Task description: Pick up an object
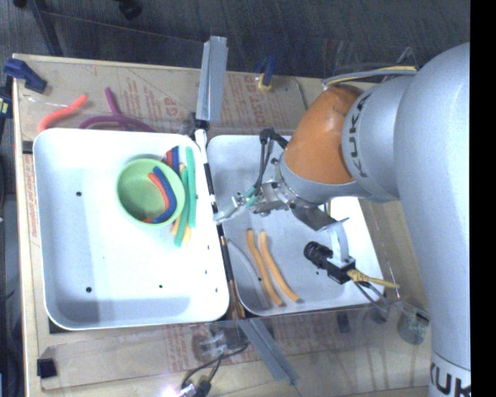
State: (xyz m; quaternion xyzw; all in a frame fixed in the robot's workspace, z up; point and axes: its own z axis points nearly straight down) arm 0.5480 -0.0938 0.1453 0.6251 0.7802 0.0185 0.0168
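Bins, two of them, shallow and white, sit side by side on the table [107, 350], their inner walls almost touching.

The left bin [66, 255] holds a green bowl [139, 190] in its upper right part, close to the wall it shares with its neighbour. A cluster of curved strips [172, 190] lies across the bowl's right side. Red and blue ones arc inside the rim. A green one and an orange-yellow one run along the outside of the bowl and down onto the bin floor, ending near the dividing wall.

The right bin [241, 160] holds two orange sticks [269, 267]. They are long and thin, lying nearly parallel and just beside each other on the lower left part of its floor. Their lower ends bend a little toward the right.

The grey arm [397, 131], with its orange band [321, 139], reaches in from the right and covers much of this bin's upper and right area. Its end effector [234, 208] sits low by the left wall of the right bin, close to the divide between the two bins. It lies above the upper ends of the orange sticks in the view and apart from them. Whether it is open or closed cannot be told from this angle, and no object can be seen in its grasp.

Outside the bins, on the table along the far edge of the left bin, lie a purple tube [116, 122] and an orange-red piece [62, 112]. A grey metal bar [212, 77] stands at the far end of the gap between the bins.
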